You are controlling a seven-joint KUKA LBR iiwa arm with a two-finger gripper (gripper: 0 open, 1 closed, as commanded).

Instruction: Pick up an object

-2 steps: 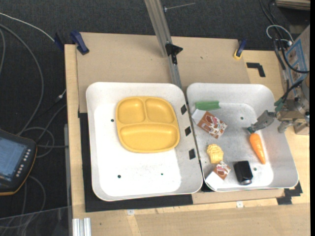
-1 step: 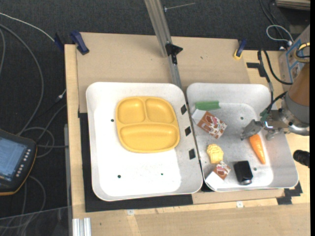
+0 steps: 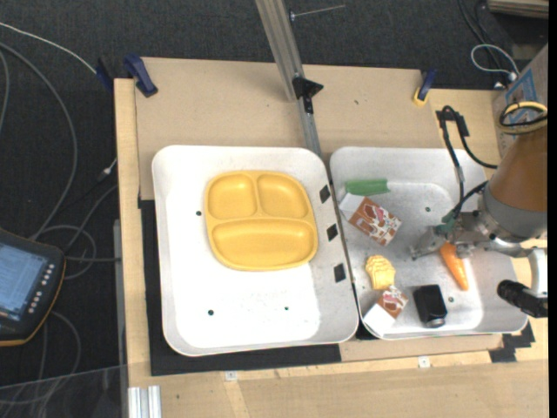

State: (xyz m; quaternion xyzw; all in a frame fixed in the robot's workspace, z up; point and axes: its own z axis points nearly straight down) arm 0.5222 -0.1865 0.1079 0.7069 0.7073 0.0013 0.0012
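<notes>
A wooden bench stands on dark carpet. Cables trail over the floor, a metal pole slants across, and blue clamps grip the bench's far edge.

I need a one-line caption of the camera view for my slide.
The gripper hovers by the orange carrot in the right bin; a yellow divided tray lies in the left bin.
</notes>
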